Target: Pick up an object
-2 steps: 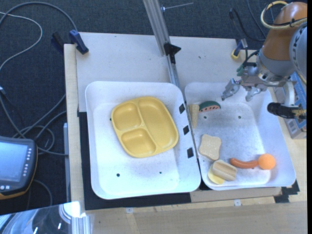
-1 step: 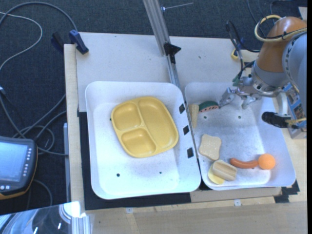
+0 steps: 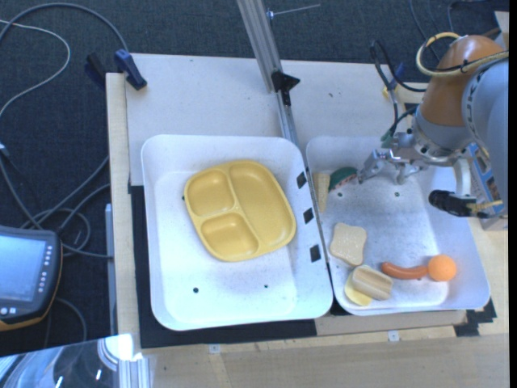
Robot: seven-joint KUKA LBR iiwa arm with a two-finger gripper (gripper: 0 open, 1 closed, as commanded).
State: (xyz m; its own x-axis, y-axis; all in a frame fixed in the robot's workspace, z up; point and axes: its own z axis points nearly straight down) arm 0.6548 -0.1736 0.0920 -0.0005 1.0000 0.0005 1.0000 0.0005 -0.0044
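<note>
over the right-hand bin (image 3: 477,285), near its far edge, the gripper (image 3: 389,166) hung low off the grey arm (image 3: 452,95), and from where i stood i could not tell how it was set or whether it had anything. the nearest thing to it was a small green object (image 3: 343,174) lying just beside it toward the divide between the two bins, up in the far corner of that bin; it was too small and shadowed to name properly. a pale flat piece (image 3: 321,191) leaned against the same wall just nearer than the green one.

the other candidates lay well away toward the near edge: a slice of toast (image 3: 348,243) about mid-bin by the divide, a bun-like sandwich piece (image 3: 368,284) in the near corner, and an orange carrot-shaped toy (image 3: 420,270) along the near edge, its long axis running side to side with the round end pointing to the bin's outer wall.

the left-hand bin (image 3: 161,217) carried only a yellow divided plate (image 3: 238,210), sitting square in the middle.

my guess was that the green object was the likeliest target, since it sat just to the side of the gripper rather than under it; a short sideways shift toward the divide would be needed before any grasp, and the bin wall there looked close enough to get in the way.
</note>
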